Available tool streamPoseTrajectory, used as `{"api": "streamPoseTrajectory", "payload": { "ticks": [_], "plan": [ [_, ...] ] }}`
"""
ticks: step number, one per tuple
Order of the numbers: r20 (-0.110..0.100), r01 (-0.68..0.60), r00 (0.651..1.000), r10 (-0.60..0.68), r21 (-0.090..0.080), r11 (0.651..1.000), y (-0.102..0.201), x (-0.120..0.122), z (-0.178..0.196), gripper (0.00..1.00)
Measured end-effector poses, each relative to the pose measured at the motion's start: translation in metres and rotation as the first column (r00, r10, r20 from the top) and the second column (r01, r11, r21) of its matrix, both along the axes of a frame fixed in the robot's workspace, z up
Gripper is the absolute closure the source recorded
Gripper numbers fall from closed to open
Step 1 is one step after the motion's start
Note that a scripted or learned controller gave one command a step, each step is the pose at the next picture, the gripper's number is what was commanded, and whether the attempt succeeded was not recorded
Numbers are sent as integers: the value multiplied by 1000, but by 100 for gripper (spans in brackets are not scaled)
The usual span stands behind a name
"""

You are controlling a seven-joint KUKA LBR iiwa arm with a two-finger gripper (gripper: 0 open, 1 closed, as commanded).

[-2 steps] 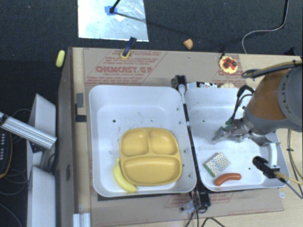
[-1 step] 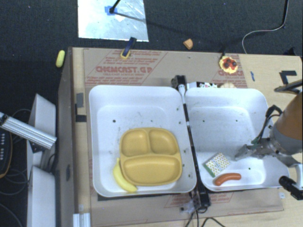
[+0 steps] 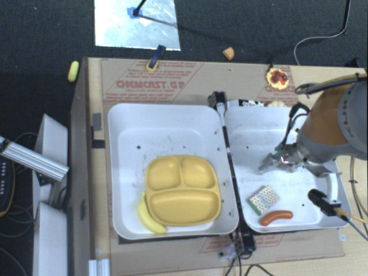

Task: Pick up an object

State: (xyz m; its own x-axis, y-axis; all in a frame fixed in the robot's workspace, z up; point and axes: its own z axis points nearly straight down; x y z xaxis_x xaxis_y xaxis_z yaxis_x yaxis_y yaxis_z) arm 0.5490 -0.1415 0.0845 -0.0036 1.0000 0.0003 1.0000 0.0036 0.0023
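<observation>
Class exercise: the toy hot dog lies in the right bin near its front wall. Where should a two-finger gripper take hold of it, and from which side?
Probably at the middle of the hot dog, coming straight down from above, fingers closing across its narrow width. It lies flat and lengthwise along the right bin's front wall, so a sideways approach looks blocked.

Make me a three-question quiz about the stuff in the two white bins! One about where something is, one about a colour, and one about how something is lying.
1. Where is the banana?
A. in the left bin, beside the yellow divided plate
B. in the right bin
C. on the floor

2. What colour is the hot dog?
A. blue
B. orange-red
C. green

3. How does the yellow divided plate sit?
A. standing on edge
B. flat, compartments facing up
C. upside down

Answers:
1 A: it curves along the plate's lower left edge in the left bin.
2 B: it lies orange-red near the right bin's front wall, by the patterned block.
3 B: all three compartments show.
</observation>
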Motion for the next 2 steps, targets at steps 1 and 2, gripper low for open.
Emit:
{"api": "streamPoseTrajectory", "payload": {
  "ticks": [1, 2],
  "plan": [
    [2, 0, 1000, 0, -2, 1000, -55, 84, 1, 0],
    [2, 2, 1000, -2, -3, 1000, -66, 8, 77, 0]
  ]
}}
